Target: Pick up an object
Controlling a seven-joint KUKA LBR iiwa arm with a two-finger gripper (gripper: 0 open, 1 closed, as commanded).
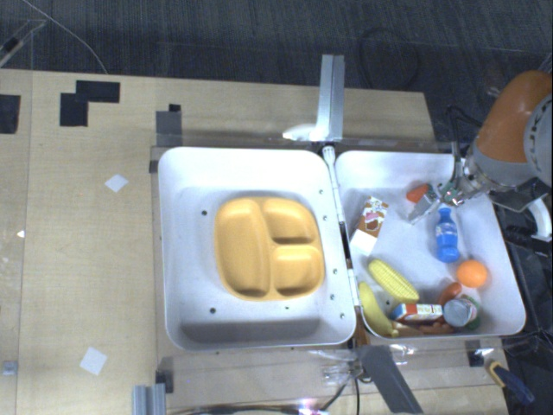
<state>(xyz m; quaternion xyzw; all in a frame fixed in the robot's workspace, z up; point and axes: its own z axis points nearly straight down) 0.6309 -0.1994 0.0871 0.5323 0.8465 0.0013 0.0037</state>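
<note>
The right bin [501, 232] holds several small objects. A blue bottle [446, 237] lies near its middle, with an orange ball [472, 273] just below it. A small red-orange object [417, 193] sits at the upper middle. My gripper [439, 199] hangs low over the bin's upper part, between the red-orange object and the top of the blue bottle. The grey wrist and orange band [510, 128] rise behind it to the right. I see nothing clearly lifted by the gripper.
A corn cob [393, 279], a banana [371, 308], a red carton [421, 311] and a can [462, 311] crowd the right bin's front. A small snack box [373, 216] and a white card [363, 240] lie at its left. The left bin [186, 232] holds a yellow divided tray [266, 247].
</note>
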